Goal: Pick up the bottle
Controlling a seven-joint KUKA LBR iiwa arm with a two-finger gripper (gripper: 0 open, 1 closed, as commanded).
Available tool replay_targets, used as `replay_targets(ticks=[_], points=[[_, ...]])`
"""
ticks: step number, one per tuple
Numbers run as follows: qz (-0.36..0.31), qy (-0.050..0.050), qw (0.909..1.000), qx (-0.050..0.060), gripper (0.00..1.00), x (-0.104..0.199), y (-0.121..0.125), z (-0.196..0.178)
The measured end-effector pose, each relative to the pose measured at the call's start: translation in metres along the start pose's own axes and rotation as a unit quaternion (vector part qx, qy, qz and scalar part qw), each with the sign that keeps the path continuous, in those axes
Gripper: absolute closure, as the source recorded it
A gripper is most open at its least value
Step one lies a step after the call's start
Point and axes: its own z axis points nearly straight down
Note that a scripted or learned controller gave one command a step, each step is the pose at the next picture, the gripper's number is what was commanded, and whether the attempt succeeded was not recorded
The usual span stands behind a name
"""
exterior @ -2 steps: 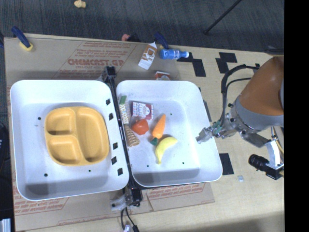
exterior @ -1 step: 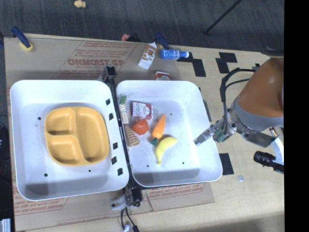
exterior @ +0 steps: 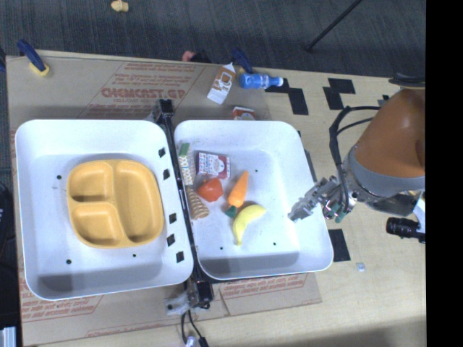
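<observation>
A: Cardboard (exterior: 145, 85) covers the bench, printed in red; two white bins sit on it side by side; dark floor lies beyond the far edge, with a small yellow scrap (exterior: 119, 6) on it

B: Left bin (exterior: 36, 194): a yellow tray (exterior: 116, 201) with three compartments; right bin (exterior: 289, 157): a red-and-white packet (exterior: 212, 165), a tomato (exterior: 210, 189), a carrot (exterior: 239, 187), a banana (exterior: 246, 220), a coiled tan piece (exterior: 197, 202) by the divider

A: Where is the bottle?

B: Bottle (exterior: 257, 81): blue, lying on its side on the cardboard behind the right bin, outside both bins; a small carton (exterior: 221, 84) lies just left of it

A: And the gripper?

B: Gripper (exterior: 307, 204): over the right rim of the right bin, pointing left and down; whether its fingers are apart or together cannot be told; nothing is seen between them; it is well apart from the bottle; the arm's orange band (exterior: 394, 139) fills the right side above the wrist

A: Other details?

B: Black tape marks (exterior: 296, 100) on the bench near the bottle; blue clamps (exterior: 30, 55) at the far edge
</observation>
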Motion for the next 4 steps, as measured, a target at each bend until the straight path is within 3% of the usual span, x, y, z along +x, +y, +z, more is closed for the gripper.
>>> replay_targets(ticks=[1,2,3,4], points=[[-0.049,-0.003,0.9988,-0.001,1.00,-0.001,0.000,-0.008],[-0.051,-0.003,0.9987,0.000,1.00,-0.001,0.001,-0.019],[0.126,0.000,0.9921,0.000,1.00,0.031,0.029,0.003],[0.192,-0.001,0.9815,0.000,1.00,0.000,0.000,0.002]])
